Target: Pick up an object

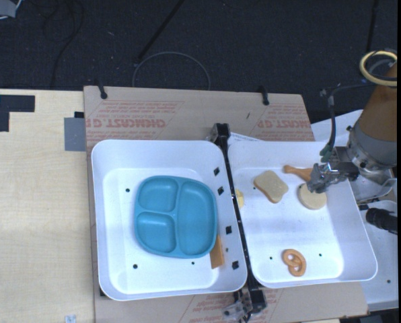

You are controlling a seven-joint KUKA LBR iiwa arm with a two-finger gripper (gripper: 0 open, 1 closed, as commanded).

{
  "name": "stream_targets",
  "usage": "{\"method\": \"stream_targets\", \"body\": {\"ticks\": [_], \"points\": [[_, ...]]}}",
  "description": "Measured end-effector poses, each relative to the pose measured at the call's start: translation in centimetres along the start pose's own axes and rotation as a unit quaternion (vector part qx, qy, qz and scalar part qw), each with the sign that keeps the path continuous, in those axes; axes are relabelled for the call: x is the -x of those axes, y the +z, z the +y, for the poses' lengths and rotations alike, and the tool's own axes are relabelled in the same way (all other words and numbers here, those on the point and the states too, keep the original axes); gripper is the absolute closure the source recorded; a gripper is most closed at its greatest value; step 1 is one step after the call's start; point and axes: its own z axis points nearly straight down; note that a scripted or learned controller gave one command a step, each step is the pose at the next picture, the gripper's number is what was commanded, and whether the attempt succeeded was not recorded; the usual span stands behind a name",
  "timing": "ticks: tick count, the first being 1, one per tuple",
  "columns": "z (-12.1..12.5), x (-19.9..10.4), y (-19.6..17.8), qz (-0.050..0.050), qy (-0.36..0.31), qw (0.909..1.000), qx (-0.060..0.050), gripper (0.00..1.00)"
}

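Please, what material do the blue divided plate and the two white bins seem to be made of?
Blue divided plate: probably moulded plastic, matte, one even colour with soft rounded ridges. White bins: likely thin formed plastic, slightly glossy, with rounded corners and smooth raised rims.

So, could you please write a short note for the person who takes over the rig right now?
Tool: low over the right bin, at its upper right, above the round tan piece; grasp unclear.
Right bin: bread slice, pretzel, round tan piece, an orange-brown stick by the tool.
Left bin: blue divided plate.
Done: nothing seen lifted.
Left: pick up one object.
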Motion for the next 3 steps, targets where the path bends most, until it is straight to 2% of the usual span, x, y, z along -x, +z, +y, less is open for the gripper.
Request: {"method": "stream_targets", "body": {"ticks": [2, 3], "points": [[-0.9, -10.4, 2.5, 0.0, -0.001, 1.0, 0.0, 1.0], [-1.3, -15.5, 1.2, -0.001, 0.0, 1.0, 0.001, 1.0]]}}
